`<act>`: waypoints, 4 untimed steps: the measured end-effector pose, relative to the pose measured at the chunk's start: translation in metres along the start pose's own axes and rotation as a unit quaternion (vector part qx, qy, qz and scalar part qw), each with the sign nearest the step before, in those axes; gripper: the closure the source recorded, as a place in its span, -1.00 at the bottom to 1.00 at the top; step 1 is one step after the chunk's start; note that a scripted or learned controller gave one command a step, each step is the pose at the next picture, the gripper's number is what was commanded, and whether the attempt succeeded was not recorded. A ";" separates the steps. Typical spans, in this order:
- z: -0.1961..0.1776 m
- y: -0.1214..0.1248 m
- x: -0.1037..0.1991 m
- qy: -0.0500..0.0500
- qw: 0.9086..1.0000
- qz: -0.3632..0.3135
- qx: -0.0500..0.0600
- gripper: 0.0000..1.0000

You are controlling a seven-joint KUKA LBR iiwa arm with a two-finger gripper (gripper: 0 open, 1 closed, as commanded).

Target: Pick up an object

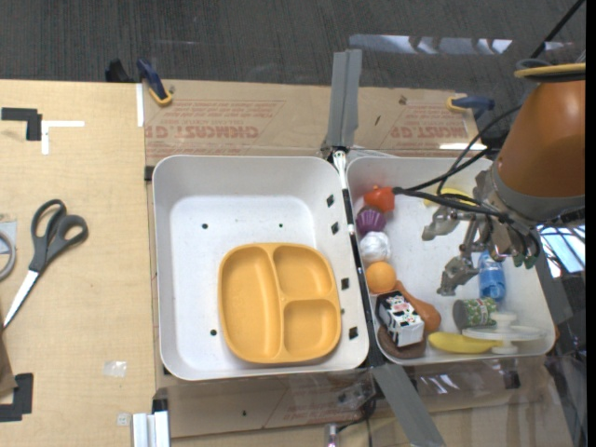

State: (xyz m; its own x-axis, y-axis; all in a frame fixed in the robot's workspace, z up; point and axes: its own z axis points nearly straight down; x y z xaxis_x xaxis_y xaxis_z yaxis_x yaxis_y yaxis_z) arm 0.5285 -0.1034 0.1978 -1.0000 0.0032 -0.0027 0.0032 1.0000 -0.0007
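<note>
My gripper (447,250) hangs over the middle of the right bin (419,170), below the orange band of the arm. Its two grey fingers (437,223) stand apart, open, with bare white bin floor between them. A small blue bottle (491,281) lies just to the right of the lower finger, partly under the wrist. Along the bin's left wall sit a red fruit (378,198), a purple piece (371,220), a white ball (374,246) and an orange ball (380,276). A black-and-white block (400,313), a green can (477,312) and a banana (459,344) lie near the front.
The left bin (186,203) holds a yellow divided plate (279,301). Scissors (42,245) lie on the wooden bench at far left. Cables run from the arm across the right bin's back. A yellow piece (453,194) lies near the back, behind the gripper.
</note>
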 end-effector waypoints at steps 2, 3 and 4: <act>0.048 -0.082 0.039 -0.001 1.000 -0.007 0.000 -1.00; 0.105 -0.088 -0.039 -0.001 1.000 -0.007 0.000 -1.00; 0.099 -0.106 0.006 -0.009 1.000 0.010 0.002 -1.00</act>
State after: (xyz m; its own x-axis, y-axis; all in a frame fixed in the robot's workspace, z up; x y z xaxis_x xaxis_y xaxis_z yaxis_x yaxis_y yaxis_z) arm 0.5224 -0.2099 0.0988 -0.9995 0.0224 -0.0203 0.0225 0.9997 -0.0051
